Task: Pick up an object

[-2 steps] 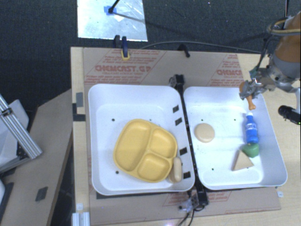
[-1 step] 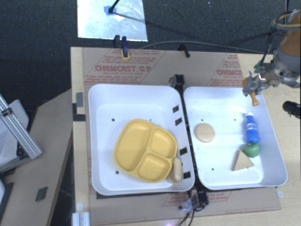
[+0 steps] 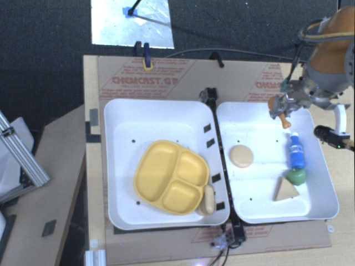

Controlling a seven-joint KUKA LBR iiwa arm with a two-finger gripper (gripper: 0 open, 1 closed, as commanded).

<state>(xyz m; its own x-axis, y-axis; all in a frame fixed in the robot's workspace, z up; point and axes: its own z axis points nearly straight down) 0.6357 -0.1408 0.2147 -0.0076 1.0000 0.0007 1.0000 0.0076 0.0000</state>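
Observation:
My gripper (image 3: 279, 108) hangs over the far right part of the right bin (image 3: 260, 212). A small orange piece (image 3: 285, 121) shows just below it, and I cannot tell whether it is held. In the right bin lie a round beige disc (image 3: 242, 155), a blue bottle (image 3: 295, 151), a green lump (image 3: 297, 176) touching the bottle's near end, and a tan wedge (image 3: 285, 190). The left bin (image 3: 119, 148) holds a yellow divided plate (image 3: 171, 176) with a beige roll (image 3: 208, 199) against its near right edge.
The two bins meet at a black-clipped seam (image 3: 217, 148). A cable runs along the bench behind the bins. The grey arm with its orange band (image 3: 333, 43) comes in from the upper right. An aluminium rail (image 3: 19, 154) stands at the left.

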